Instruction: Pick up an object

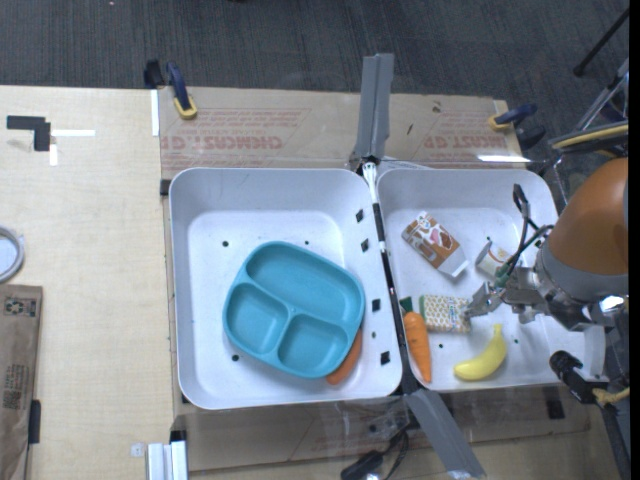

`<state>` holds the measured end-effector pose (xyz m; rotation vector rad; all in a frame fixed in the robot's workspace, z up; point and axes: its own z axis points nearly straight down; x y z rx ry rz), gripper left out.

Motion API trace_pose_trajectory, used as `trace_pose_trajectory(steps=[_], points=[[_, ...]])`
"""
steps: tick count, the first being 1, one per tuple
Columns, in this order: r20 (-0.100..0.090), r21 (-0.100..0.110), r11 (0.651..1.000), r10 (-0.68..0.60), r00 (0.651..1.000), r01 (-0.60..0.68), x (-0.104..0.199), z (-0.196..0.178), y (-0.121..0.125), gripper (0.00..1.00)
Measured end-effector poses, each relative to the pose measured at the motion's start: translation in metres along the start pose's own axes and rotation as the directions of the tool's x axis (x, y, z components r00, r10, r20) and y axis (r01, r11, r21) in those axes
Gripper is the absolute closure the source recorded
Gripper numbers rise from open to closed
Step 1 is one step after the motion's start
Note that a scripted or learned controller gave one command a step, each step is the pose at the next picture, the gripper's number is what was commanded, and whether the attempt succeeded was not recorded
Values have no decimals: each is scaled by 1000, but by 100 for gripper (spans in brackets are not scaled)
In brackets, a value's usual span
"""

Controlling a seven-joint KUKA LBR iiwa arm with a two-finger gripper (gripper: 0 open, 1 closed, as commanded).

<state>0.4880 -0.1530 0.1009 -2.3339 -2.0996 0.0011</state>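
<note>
The right bin (470,183) holds a brown and white carton (433,242), a small white cup-like item (491,259), a green and white packet (442,312), an orange carrot (417,345) and a yellow banana (482,358). My gripper (490,299) hangs low over the bin's right side, just right of the packet and above the banana. Its fingers (480,304) stand apart with nothing between them. The arm's orange band (598,223) covers the bin's right edge.
A blue divided plate (292,309) lies in the left bin (200,268), with an orange item (346,361) poking out under its lower right rim. A grey divider post (374,108) stands between the bins at the back. Clamps (180,90) hold the cardboard behind.
</note>
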Motion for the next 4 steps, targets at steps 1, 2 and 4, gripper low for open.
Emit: trace_pose_trajectory(steps=[1, 2, 4], points=[[0, 0, 1000, -6, 1000, 6, -45, 10, -6, 0], [2, -2, 997, -76, 997, 76, -36, 9, 94, 0], [3, -1, 996, 93, 996, -93, -16, -109, 81, 100]])
